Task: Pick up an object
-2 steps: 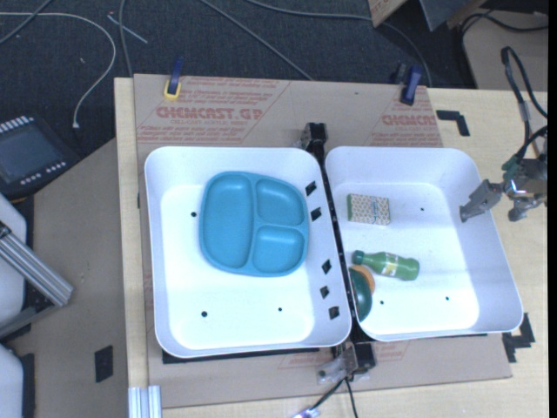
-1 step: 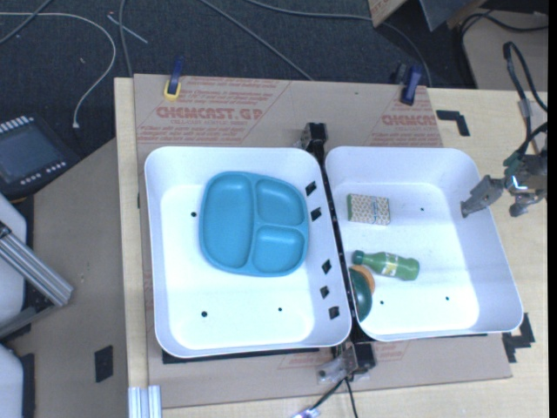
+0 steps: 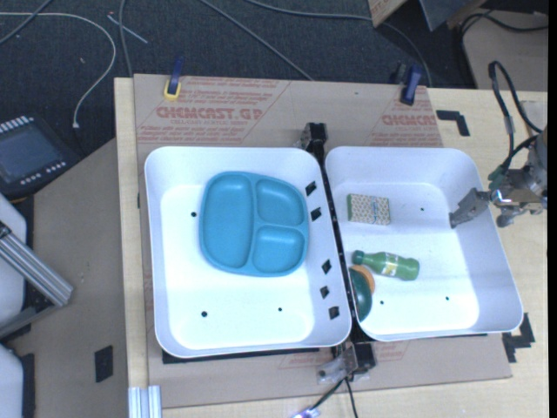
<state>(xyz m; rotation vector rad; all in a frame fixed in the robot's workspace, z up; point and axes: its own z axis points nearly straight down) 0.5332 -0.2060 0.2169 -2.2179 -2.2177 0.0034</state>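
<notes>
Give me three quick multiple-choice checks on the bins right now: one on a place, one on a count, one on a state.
1. Where is the blue divided plate?
A. left bin
B. right bin
C. on the bench outside the bins

2. How many compartments does the plate have?
A. two
B. three
C. five

3. How does the green bottle sit?
A. upright
B. lying on its side
C. held between the fingers of the end effector

Key: 1 A, the plate rests on the floor of the left bin. 2 B, one long section and two smaller ones. 3 B, it lies flat in the right bin, apart from the end effector.
</notes>
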